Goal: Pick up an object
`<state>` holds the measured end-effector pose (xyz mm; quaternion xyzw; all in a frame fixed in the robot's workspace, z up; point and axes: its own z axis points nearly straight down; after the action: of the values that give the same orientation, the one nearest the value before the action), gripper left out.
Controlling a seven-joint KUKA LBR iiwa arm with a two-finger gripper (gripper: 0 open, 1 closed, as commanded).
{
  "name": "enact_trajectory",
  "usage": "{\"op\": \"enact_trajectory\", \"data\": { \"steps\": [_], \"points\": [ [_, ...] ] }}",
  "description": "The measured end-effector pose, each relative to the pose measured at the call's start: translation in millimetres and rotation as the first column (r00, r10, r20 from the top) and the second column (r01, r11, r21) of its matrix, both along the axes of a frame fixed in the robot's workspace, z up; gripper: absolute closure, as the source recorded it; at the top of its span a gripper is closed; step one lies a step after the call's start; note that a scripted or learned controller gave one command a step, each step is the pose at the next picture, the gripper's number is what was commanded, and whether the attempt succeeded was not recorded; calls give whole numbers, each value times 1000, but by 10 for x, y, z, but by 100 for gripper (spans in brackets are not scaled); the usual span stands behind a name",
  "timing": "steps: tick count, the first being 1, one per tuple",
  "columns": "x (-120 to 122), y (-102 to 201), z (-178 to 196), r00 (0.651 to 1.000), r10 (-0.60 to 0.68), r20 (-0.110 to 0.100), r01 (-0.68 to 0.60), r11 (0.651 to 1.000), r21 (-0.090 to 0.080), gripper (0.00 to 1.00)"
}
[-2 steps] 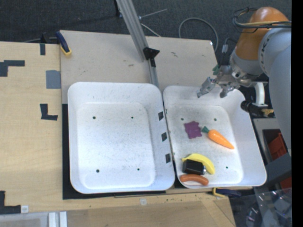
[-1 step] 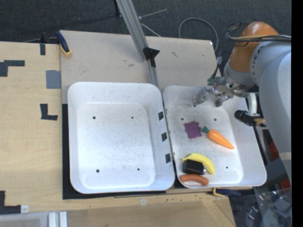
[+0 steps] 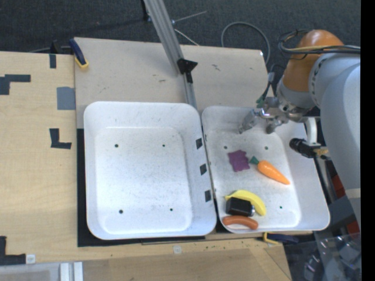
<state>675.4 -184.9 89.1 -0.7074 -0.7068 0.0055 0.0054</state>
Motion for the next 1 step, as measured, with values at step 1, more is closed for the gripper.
{"op": "enact_trajectory", "data": {
  "steps": [1],
  "points": [
    [-1,2,99,1000,1,-1,-1,1000,-1,100]
  ]
}}
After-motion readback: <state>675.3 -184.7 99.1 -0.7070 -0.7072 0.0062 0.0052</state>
